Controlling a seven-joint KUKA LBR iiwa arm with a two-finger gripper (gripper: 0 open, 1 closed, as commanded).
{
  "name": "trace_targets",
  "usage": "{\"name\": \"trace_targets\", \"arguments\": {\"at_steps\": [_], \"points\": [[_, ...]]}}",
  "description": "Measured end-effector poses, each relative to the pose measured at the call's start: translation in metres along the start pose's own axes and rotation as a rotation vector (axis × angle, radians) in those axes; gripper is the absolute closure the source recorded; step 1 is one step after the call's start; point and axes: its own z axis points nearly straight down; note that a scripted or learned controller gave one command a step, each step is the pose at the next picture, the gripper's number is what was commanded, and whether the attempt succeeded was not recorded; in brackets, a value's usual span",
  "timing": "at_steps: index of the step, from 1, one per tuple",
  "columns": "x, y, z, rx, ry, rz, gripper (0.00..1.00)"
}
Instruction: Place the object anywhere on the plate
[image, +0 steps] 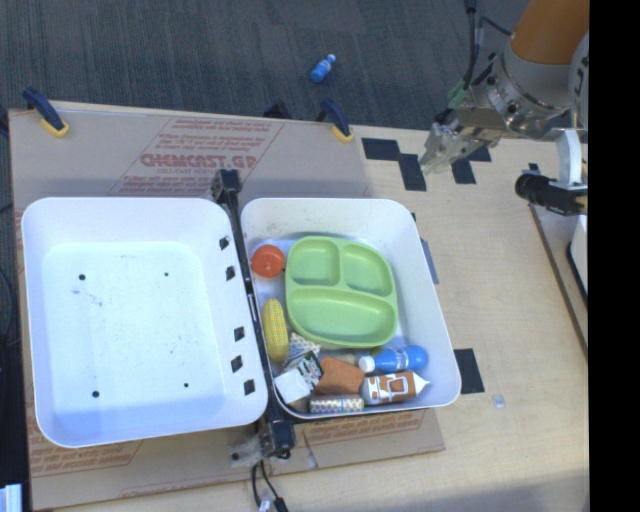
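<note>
The right bin (425, 300) is holding a green divided plate (340, 292), with an orange ball (267, 261) at its left, a corn cob (275, 330) below that, and a blue bottle (398, 359), a brown bottle (393, 387) and small packets along the near wall. The left bin (130, 310) is sitting beside it. The end effector (440, 152) is hovering over the surface (500, 300) beyond the right bin, gripping nothing; how wide it is spread I cannot tell.

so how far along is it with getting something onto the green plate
Nothing looks done yet: the green plate in the right bin has all its compartments bare. The gripper hangs outside the bin, above the bench, with nothing visible between its fingers. The tomato, corn and bottles lie beside the plate. Picking and placing are both left.
</note>
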Motion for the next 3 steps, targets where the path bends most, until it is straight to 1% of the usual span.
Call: {"name": "trace_targets", "arguments": {"at_steps": [1,2,3], "points": [[-0.01,0.004,0.01,0.001,0.001,0.0,1.0],[-0.01,-0.005,0.007,0.002,0.001,0.0,1.0],[-0.01,-0.021,-0.015,-0.003,-0.001,0.001,1.0]]}}
